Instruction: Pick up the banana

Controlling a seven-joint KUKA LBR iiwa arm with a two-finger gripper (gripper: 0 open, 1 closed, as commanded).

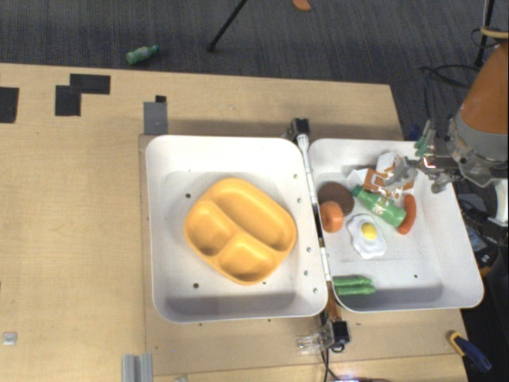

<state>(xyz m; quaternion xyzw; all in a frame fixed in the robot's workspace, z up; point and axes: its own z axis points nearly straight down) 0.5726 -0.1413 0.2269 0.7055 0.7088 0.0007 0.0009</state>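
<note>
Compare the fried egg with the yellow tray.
The fried egg lies in the right bin; the yellow tray sits in the left bin. The egg is far smaller. The egg is white with a yellow yolk; the tray is yellow all over, split into compartments. Both carry yellow.

ARM POSE

Single arm (487, 106) enters from frame right, approx. mid-height. Orange band visible at upper right, grey wrist section directly below it. Wrist leans toward frame left. Pincer (402, 173) extends from wrist w/ metal hardware at tip. Finger state: can't be read at this res.
</note>
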